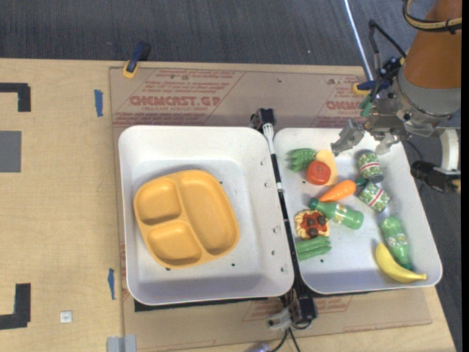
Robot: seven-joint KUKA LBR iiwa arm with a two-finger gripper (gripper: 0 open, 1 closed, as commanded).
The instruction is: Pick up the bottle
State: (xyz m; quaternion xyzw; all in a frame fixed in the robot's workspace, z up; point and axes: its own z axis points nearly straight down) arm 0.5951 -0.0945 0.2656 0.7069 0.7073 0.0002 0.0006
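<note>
Bottle (343, 215), green with a red cap, lies on its side near the middle of the right bin (423, 218), between an orange carrot (338, 191) on its far side and a pastry with red berries (311, 224) to its left. The arm's hand (364, 134) hovers over the bin's far edge, its fingers spread apart and gripping nothing, well apart from the bottle. A banana (396, 264) rests at the near right corner. In the left bin (146, 270) sits a yellow divided plate (186, 215).
</note>
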